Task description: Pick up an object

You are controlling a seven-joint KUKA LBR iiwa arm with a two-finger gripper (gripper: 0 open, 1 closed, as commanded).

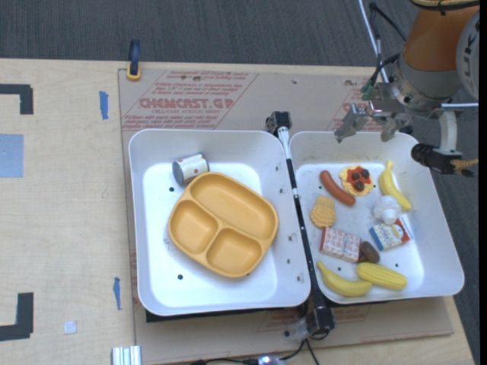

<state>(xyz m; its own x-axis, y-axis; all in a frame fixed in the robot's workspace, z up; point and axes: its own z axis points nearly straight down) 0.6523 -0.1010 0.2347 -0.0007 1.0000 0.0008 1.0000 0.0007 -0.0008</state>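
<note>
Camera view, inspection of progress: no pick has been made. The gripper [368, 126] hangs above the far rim of the right bin [445, 238], its two fingers spread apart with nothing between them.

All candidate objects lie inside the right bin. Nearest its far rim are a toy sausage [337, 187], a small pizza piece [357, 179] just beside it, and a banana [395, 186] toward the bin's right wall. Mid-bin lie a waffle-like piece [323, 214], a small carton [388, 235] and a printed box [340, 244]. Near the bin's front rim lie a second banana [342, 280] and a corn cob [382, 277].

Left of the right bin, the other bin holds a yellow divided plate [222, 223] and a small can [189, 167].

Judgement: the task is at its start. Selection, descent, closure and lift all remain. The sausage and pizza piece appear the closest targets.
</note>
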